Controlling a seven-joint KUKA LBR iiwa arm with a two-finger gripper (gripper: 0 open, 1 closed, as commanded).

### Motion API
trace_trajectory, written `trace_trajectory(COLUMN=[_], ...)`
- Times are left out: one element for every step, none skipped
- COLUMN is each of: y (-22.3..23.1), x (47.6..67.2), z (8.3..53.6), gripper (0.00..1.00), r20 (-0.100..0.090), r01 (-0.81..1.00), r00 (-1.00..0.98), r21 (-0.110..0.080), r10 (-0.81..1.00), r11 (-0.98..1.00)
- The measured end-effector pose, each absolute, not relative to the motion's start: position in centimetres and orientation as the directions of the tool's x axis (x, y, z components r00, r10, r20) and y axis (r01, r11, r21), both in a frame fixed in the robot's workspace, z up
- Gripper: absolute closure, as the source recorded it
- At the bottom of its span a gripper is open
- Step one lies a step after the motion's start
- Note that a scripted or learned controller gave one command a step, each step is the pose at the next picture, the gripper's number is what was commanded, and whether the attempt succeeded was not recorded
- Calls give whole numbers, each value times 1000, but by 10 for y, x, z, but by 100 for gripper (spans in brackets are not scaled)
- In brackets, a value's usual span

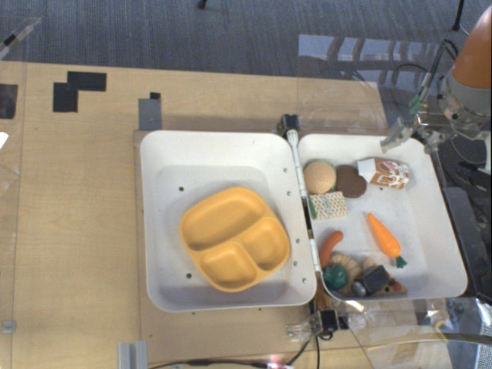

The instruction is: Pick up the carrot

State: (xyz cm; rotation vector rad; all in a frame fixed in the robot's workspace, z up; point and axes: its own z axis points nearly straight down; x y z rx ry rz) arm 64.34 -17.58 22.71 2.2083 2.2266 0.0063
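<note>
The carrot (383,236) lies in the right bin (438,206), right of its middle. It is orange, with a small green stem end pointing toward the bin's front right. My gripper (400,132) hangs over the bin's far right corner, well behind the carrot and apart from it. Above it are the grey wrist and orange band (473,52) at the view's right edge. Nothing is seen in the gripper.
The right bin also holds a round bun (320,177), a brown cookie (351,182), a small carton (389,174), a speckled cracker (328,204), a red pepper (330,244) and a cluster of toys (357,277) at the front. A yellow divided plate (234,238) sits in the left bin (165,206).
</note>
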Motion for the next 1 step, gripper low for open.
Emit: trace_trajectory(y=[-159], x=[567], z=[95], gripper=[0], r20=[2], r01=[1000], r00=[7], r21=[-2], r10=[1000], r11=[-7])
